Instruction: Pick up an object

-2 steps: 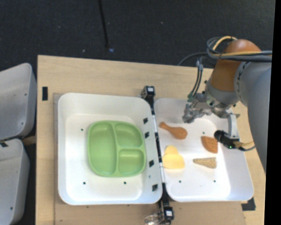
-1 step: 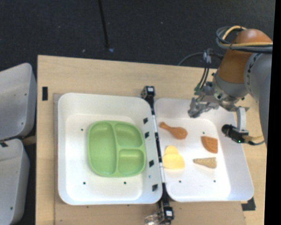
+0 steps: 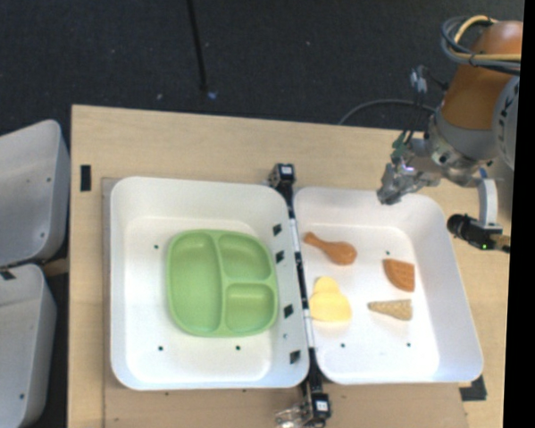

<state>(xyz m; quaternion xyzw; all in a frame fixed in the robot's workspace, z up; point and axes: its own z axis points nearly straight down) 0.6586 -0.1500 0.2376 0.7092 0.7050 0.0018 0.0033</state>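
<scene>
The gripper [image 3: 392, 190] hangs over the right bin's [image 3: 425, 364] upper rim; its opening cannot be determined. The drumstick-shaped toy [image 3: 331, 249] lies lower left of it, apart.

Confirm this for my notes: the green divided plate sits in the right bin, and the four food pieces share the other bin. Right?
Not quite. The camera view shows the green divided plate in the left bin; the four food pieces lie in the right bin.
</scene>
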